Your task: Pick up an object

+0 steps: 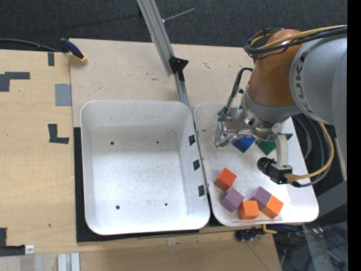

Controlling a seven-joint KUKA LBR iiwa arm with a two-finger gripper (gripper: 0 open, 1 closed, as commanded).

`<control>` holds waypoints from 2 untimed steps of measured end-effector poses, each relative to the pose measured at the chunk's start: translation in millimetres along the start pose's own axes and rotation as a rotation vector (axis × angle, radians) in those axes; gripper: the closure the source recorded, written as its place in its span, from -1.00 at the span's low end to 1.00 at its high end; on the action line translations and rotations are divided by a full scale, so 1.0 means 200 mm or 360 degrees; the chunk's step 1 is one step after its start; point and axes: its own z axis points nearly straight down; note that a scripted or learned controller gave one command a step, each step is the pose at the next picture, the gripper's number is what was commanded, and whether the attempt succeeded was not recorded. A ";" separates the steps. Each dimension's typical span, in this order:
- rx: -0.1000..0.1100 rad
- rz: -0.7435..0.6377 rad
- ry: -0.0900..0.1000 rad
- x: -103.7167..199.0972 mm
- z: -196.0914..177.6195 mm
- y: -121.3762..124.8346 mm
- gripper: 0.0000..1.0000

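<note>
Partly hidden under pincer (225, 133): blue block (244, 145).

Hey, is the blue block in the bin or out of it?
In. The blue block lies on the floor of the right bin, partly under the arm's hand.

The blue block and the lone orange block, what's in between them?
Nothing. In the camera view, bare white bin floor runs between the blue block and the lone orange block. The other blocks sit lower down.
</note>
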 end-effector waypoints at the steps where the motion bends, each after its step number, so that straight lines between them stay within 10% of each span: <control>1: 0.0002 0.0001 -0.0001 0.20 0.00 -0.09 1.00; 2: 0.0002 -0.0003 0.0000 0.47 -0.04 -0.20 1.00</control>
